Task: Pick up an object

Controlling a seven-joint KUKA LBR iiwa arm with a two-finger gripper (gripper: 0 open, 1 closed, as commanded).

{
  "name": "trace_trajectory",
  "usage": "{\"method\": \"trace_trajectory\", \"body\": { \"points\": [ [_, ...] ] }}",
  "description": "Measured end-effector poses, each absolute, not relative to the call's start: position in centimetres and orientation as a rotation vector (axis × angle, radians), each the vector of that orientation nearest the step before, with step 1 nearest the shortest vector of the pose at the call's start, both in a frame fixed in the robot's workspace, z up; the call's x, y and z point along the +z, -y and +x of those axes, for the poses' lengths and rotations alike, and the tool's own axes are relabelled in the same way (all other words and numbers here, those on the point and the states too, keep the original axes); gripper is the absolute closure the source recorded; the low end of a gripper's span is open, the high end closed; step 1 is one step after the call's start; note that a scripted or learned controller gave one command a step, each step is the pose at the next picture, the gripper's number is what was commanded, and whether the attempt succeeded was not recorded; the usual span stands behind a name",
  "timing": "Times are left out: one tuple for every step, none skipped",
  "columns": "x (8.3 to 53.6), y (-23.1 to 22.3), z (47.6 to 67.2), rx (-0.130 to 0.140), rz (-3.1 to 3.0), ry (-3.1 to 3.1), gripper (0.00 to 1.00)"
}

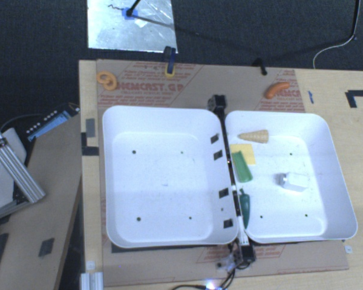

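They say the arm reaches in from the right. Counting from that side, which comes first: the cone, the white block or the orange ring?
1. white block, middle of the right bin.
2. cone, same bin, nearer the divider.
3. orange ring, far-left corner of the board.

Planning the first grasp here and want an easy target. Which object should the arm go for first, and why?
Probably come down over the grey block in the right bin. It lies apart from the other items with bare floor all round, while the green piece and yellow piece touch each other close to the bin's left wall.
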State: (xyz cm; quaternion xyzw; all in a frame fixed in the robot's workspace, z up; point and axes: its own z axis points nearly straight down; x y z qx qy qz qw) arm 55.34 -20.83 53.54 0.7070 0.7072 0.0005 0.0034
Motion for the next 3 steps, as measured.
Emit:
{"method": "trace_trajectory", "body": {
  "points": [
    [53.6, 17.6, 51.4, 0.004, 2.214, -2.225, 1.00],
    [53.4, 20.7, 57.2, 0.000, 2.218, -2.220, 1.00],
    [53.7, 18.4, 48.5, 0.004, 2.217, -2.222, 1.00]
  ]
}}
